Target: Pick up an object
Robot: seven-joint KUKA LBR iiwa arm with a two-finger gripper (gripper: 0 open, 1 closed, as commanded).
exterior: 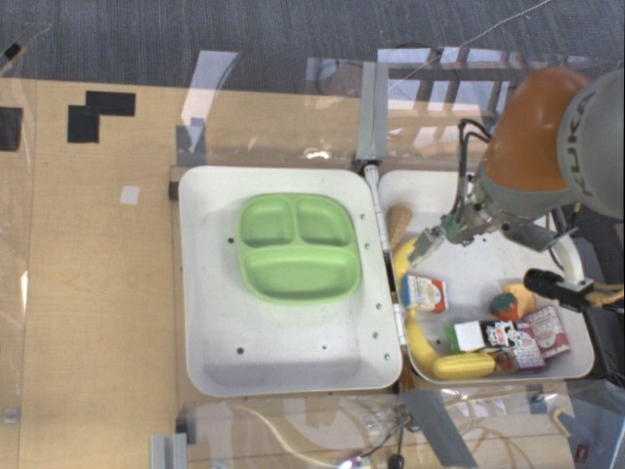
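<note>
My gripper hangs low over the left part of the right bin, reaching down from the grey and orange arm. Its tip is just above a yellow banana that lies along the bin's left wall. A tan cone lies just left of the tip. A small red and white carton sits right below it. I see nothing held in the gripper.
Along the right bin's front lie a second banana, a green and white box, a black and white packet, a pink packet and an orange toy fruit. The left bin holds a green divided plate.
</note>
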